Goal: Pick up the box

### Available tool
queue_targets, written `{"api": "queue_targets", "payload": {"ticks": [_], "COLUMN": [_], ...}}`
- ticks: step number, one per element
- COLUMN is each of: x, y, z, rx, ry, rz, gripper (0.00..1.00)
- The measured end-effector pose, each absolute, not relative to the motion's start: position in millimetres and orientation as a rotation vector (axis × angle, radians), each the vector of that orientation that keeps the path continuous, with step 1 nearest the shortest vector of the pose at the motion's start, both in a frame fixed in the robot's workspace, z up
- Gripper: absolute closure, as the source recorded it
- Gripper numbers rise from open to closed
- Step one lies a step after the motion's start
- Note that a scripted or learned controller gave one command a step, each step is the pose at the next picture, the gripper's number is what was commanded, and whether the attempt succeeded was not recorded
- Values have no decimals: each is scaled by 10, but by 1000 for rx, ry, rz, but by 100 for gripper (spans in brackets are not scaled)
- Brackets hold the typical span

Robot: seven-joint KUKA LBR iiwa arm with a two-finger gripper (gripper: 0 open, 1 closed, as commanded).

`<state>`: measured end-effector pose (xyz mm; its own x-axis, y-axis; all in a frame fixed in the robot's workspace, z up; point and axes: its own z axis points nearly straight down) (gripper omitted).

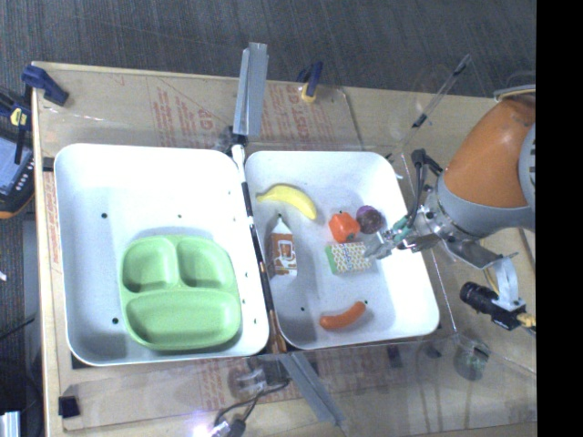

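A small brown-and-white box (283,253) lies at the left side of the right bin (414,309), close to the divider. A flat green patterned packet (348,259) lies in the middle of that bin. My gripper (386,242) hangs low over the bin, at the packet's right edge and just below a purple plum (369,217). It is well to the right of the brown-and-white box. Nothing can be seen held in it.
The right bin also holds a yellow banana (289,198), an orange-red fruit (342,227) and a reddish sausage (342,316). In the left bin (82,180) sits a green compartment tray (180,291). The arm's orange body (492,157) stands over the bench's right side.
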<state>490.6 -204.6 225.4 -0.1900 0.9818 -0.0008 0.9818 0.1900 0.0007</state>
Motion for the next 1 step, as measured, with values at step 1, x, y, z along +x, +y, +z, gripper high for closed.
{"api": "queue_targets", "payload": {"ticks": [1], "x": [4904], "y": [-2049], "z": [2254], "rx": [1999], "ry": [2422], "rz": [0], "gripper": [0]}}
